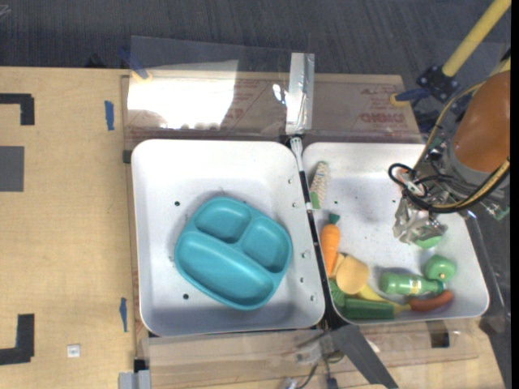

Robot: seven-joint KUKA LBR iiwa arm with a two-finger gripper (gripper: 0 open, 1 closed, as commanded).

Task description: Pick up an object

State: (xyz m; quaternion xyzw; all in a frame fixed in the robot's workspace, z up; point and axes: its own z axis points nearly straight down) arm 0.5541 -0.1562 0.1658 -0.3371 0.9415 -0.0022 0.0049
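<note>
Bench, right bin (478,298): gripper (418,232) low over toy food (405,286) (jaw state indiscernible); nothing lifted yet.

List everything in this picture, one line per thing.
bins: 2, white, side by side on the bench
divided plate: 1, teal, in the left bin
carrot: 1, orange, right bin by the divider
brush: 1, pale, right bin's far left corner
toy foods: several, green, yellow, red, right bin's near edge
clear sheet: 1, behind the bins
arm: 1, orange band, from the right
gripper: 1, over the right bin
</note>
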